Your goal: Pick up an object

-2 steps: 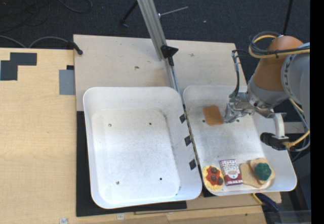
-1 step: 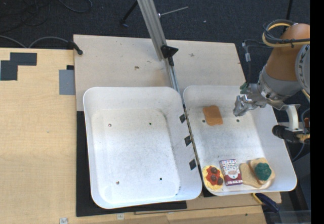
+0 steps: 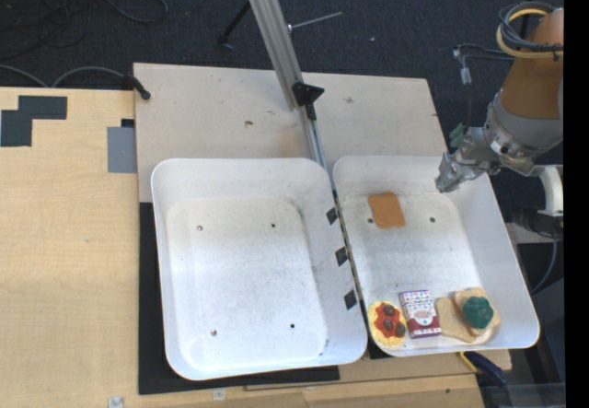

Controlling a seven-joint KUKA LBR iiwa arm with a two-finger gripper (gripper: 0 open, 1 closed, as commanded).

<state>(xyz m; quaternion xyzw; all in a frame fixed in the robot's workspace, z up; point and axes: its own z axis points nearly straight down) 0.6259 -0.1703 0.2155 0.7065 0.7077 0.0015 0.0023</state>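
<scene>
Lay nearest the camera and farthest from the hand [image 3: 451,176]: three small things crowded in the right bin's [image 3: 479,240] front corner. Sat well below the hand and a little left, the round red-and-yellow piece [image 3: 388,323], flat like a toy pizza, probably light and stiff, hard to pinch except across its rim. Touched it on the right, the small red-and-white carton [image 3: 419,313], likely light, stiff-walled and the easiest to take, across its narrow sides. Rested just beyond that, almost straight below the hand, the tan slice with a green lump on top [image 3: 473,314], possibly soft; best gripped by the lump.

Lay alone, near the hand and down to its left, the flat orange-brown slab [image 3: 386,209], seemingly thin and light; low profile, so edges the only hold. Judged the clearest target, with open floor around it.

Hovered at the bin's far right rim, the hand; could not tell whether clenched or released. Stood well to its left, the left bin [image 3: 244,268] on the worktop [image 3: 212,111].
</scene>
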